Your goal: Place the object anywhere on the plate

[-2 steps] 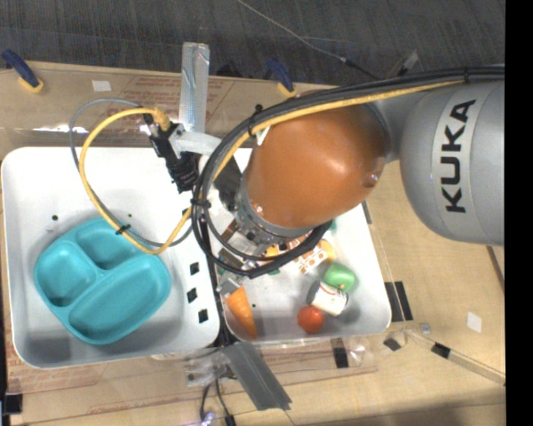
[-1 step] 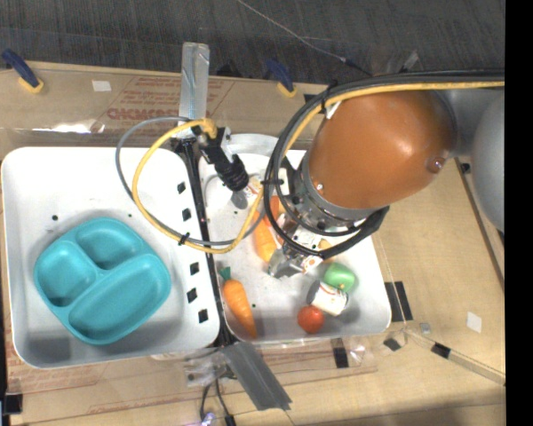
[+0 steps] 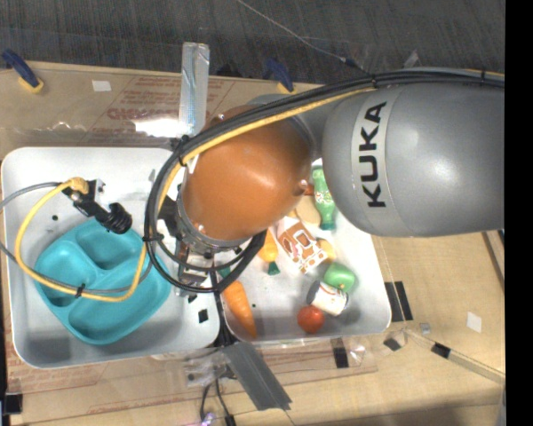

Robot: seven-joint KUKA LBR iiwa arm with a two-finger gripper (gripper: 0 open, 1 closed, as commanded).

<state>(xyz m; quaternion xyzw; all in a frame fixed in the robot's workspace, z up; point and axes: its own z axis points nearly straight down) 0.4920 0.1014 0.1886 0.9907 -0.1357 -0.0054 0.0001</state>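
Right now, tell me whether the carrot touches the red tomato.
Apart: the camera view shows bare white bin floor between the carrot and the red tomato.

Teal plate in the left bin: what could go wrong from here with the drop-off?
1. A yellow cable loops across the teal plate; a lowered object could land on it and roll off.
2. The arm's orange band hides the end effector, so a grasp can't be confirmed.
3. The carrot lies by the divider and could get knocked.
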